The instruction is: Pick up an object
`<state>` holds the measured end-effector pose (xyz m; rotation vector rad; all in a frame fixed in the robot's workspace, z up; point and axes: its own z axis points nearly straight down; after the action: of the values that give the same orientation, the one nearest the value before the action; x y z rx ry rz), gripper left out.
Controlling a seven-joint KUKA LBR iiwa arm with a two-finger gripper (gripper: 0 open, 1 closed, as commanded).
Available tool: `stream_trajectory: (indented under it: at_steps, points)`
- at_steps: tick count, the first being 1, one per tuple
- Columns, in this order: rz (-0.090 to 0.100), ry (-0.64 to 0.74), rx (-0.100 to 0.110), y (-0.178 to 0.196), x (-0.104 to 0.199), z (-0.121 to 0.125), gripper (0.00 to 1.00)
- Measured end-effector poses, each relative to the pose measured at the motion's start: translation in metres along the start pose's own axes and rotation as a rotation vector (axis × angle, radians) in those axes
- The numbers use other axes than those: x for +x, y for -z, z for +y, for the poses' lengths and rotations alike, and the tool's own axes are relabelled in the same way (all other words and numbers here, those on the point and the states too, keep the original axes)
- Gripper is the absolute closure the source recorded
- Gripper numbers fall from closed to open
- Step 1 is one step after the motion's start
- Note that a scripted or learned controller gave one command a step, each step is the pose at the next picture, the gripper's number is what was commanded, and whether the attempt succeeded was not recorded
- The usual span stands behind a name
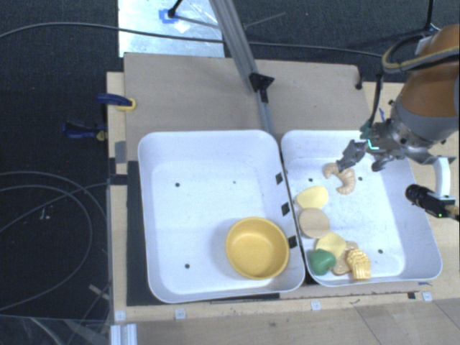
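The tan shrimp-shaped toy point(341, 177) lies in the upper middle of the right bin point(413, 246), apart from the other pieces there. Just up and to the right of the shrimp hangs the gripper point(365, 156); its two fingers stand spread apart, with nothing between them. Below the shrimp, along the bin's left side, a pale yellow piece point(312, 197) sits above a beige round piece point(313, 223). Further down from the shrimp, in the near corner, a green toy point(320, 261), another yellow piece point(332, 244) and a yellow corn cob point(358, 264) crowd together, touching. Well to the lower left of the shrimp, a yellow bowl point(257, 247) stands upright in the left bin point(180, 157).
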<state>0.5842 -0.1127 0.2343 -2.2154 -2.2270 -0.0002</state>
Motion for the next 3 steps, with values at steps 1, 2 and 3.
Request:
stream_trajectory:
  at_steps: [1,2,3]
  points:
    - [0.000,0.000,-0.001,0.000,0.000,0.000,0.00]
    - [0.000,-0.004,0.003,-0.060,-0.003,0.005,0.00]
    - [0.000,-0.005,0.003,-0.123,-0.003,0.003,0.00]
